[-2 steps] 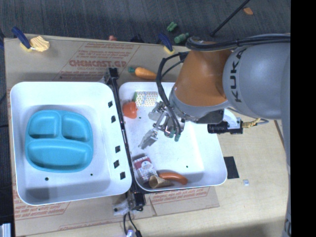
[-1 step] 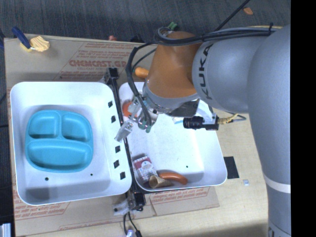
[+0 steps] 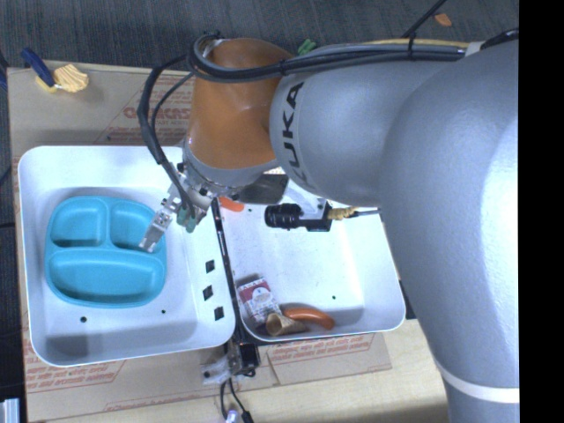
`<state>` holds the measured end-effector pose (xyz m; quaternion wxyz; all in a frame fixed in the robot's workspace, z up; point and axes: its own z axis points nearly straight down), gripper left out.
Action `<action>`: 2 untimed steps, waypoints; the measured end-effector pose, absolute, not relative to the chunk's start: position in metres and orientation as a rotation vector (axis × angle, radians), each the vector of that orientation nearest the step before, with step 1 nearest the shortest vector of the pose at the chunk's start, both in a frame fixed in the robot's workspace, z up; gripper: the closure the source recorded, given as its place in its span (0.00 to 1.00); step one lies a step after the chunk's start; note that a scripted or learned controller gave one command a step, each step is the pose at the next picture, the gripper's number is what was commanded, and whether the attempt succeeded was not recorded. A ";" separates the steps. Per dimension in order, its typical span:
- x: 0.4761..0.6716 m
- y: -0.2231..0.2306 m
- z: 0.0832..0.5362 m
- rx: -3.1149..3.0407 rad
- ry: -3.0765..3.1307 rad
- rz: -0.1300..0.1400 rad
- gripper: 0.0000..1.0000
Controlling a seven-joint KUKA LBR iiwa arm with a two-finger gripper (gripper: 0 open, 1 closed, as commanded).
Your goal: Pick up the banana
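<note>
Here, camera view: we look down at a slant on the worktop [image 3: 106, 104], which is brown and bears two white bins side by side.
Landmark: a blue tray [image 3: 97, 254] with three compartments, lying in the left bin [image 3: 33, 263].
Arm: the grey arm [image 3: 397, 130] comes in from the right of the blue tray, and its orange band [image 3: 231, 104] sits above and to the right of the tray.
Cables: black cables [image 3: 154, 122] loop down from the orange band towards the tray's right side.
End effector: the end effector [image 3: 163, 227] is over the blue tray's right edge, pointing down and to the left.
End effector state: we cannot tell whether it is open or closed, and we see nothing gripped in it.
Right bin: the right bin [image 3: 357, 263] lies to the right of the blue tray, much of it under the arm.
Packet: a small red and white packet [image 3: 256, 296] lies in the right bin, to the right of the tray and a little nearer to us.
Long thing: an orange-brown curved thing [image 3: 308, 315] lies just right of the packet, with a tan piece [image 3: 275, 326] touching its left end.
Banana: we cannot make out with any certainty which thing is the banana, nor where it lies relative to the blue tray.
Outside the bins: a yellow thing [image 3: 70, 79] lies on the worktop, well beyond the tray's far edge.
</note>
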<state>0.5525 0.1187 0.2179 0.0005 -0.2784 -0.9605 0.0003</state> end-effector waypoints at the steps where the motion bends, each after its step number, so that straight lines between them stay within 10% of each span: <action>1: 0.553 0.118 0.228 -0.872 -3.018 0.004 1.00; 2: 0.491 0.086 0.326 -0.933 -3.001 0.000 1.00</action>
